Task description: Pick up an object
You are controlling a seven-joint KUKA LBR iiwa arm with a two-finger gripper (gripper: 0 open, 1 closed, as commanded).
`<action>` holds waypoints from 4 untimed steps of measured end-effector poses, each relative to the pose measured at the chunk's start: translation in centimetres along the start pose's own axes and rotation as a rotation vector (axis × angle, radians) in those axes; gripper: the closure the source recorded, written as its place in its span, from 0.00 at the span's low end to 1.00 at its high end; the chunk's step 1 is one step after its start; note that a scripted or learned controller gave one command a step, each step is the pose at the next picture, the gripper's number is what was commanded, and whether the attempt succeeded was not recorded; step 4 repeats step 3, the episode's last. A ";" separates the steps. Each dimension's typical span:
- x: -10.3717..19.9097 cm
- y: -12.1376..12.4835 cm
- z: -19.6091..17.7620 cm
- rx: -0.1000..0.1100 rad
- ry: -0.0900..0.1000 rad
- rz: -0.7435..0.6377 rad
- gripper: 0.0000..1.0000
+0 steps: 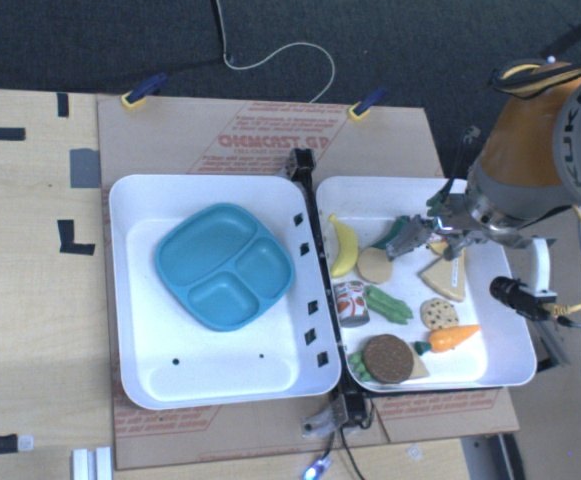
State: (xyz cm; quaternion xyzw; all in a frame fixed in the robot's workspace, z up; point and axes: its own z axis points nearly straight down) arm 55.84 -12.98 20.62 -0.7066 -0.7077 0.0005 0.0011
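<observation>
From where I stand, the arm comes in from the right, its orange band bulking over the far right corner of the right bin, and the wrist bends down and leftward so the gripper sits low over the back part of that bin. The dark fingers point left toward the divider, just above and beside a round tan cookie-like disc; how the jaws stand I cannot tell, they are too dark and small against the clutter, and nothing visibly sits between them. All the pickable things lie in the right bin: a banana against the left wall, a small can below it, a green pea pod beside the can, a cheese wedge under the wrist, a speckled cookie, a carrot near the front right, and a brown burger patty at the front. In the left bin rests a blue divided plate, well apart from the gripper.
</observation>
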 end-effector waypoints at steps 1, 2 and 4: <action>0.1 0.0 -1.0 0.001 0.000 -0.002 1.00; 9.4 -0.5 -14.8 -0.017 0.002 -0.011 1.00; 16.1 -3.6 -11.3 0.003 0.001 -0.007 1.00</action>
